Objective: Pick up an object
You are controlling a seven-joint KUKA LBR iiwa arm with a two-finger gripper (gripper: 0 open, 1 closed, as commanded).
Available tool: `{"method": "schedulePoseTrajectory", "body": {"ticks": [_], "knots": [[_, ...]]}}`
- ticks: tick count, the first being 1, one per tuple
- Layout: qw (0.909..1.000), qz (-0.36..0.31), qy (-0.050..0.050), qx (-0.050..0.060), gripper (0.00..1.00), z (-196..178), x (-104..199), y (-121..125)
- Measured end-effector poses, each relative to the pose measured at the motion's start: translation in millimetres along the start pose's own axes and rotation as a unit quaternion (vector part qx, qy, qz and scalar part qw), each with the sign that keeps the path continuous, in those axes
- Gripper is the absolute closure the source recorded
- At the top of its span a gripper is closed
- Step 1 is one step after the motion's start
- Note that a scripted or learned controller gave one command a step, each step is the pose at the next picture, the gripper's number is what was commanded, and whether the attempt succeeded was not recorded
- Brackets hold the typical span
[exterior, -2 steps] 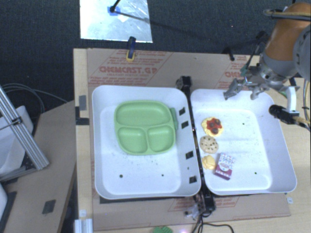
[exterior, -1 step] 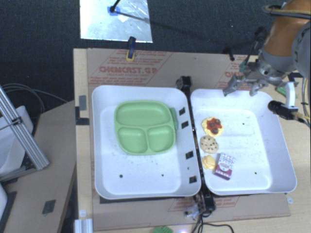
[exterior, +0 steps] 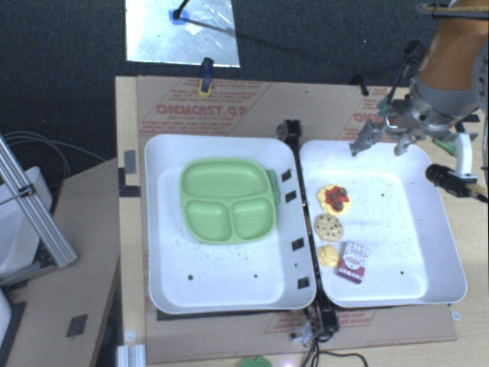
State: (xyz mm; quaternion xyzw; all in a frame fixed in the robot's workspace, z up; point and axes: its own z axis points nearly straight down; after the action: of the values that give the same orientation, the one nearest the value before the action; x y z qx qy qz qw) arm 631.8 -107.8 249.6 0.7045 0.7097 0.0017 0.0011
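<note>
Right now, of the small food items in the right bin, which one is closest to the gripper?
The red-topped pastry. It is the topmost of the cluster, nearest the gripper; the cookie, yellow piece and red packet lie lower.

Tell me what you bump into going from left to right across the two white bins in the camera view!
Green plastic divided tray → round chocolate-chip cookie toy → small red and white box → grey robot gripper over the right bin's far edge.
</note>
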Motion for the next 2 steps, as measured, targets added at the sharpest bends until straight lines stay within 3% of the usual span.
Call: {"method": "schedulePoseTrajectory", "body": {"ticks": [1,2], "knots": [[1.0000,0.004,0.000,0.003,0.00,172.1,-15.3,11.3],[1.0000,0.004,0.000,0.002,0.00,164.3,-12.4,-27.0]]}}
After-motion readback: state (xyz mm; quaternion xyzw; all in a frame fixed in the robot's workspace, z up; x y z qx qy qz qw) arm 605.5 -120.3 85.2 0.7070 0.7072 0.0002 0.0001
